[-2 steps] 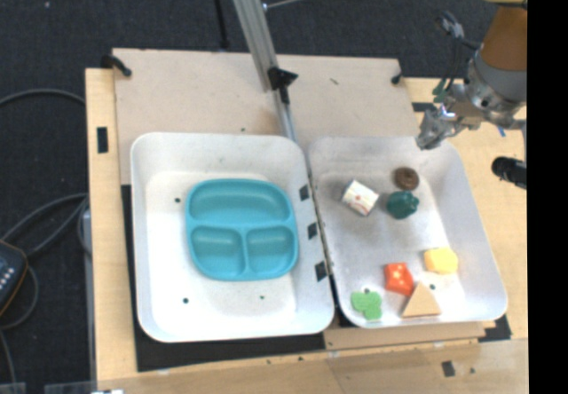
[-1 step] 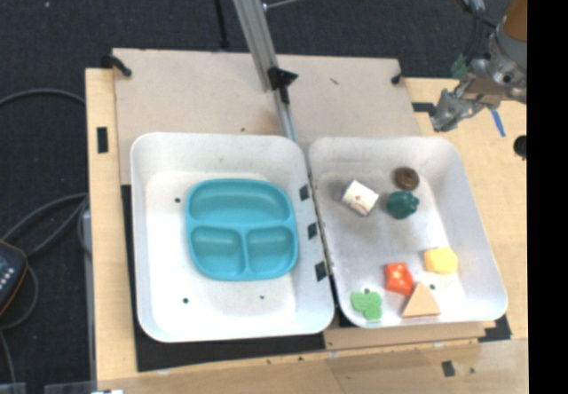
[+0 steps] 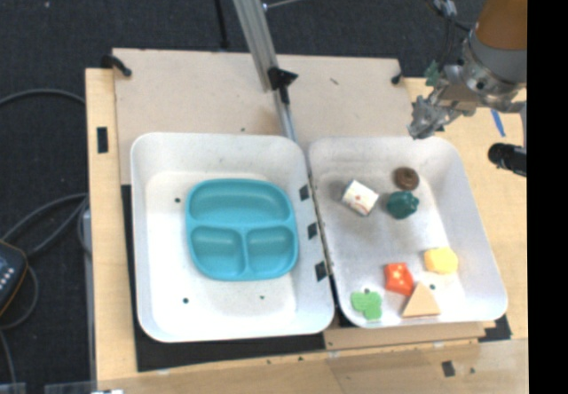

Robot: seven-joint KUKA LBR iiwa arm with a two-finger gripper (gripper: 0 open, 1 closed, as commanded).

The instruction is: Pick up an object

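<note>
Brown disc (image 3: 406, 177), the small round piece nearest the claw (image 3: 424, 128), lies just below the claw in your view and slightly to its left, inside the right bin (image 3: 475, 215) near the far rim. Being round, it offers no long axis to align with. You cannot tell from this view whether the claw is wide or narrow; it hangs over the bin's far edge, apart from every piece. Beyond the disc from the claw sit a teal piece (image 3: 402, 204) and a white block (image 3: 360, 198). Judged from this layout, your coming move is a short descent toward the disc.
</note>
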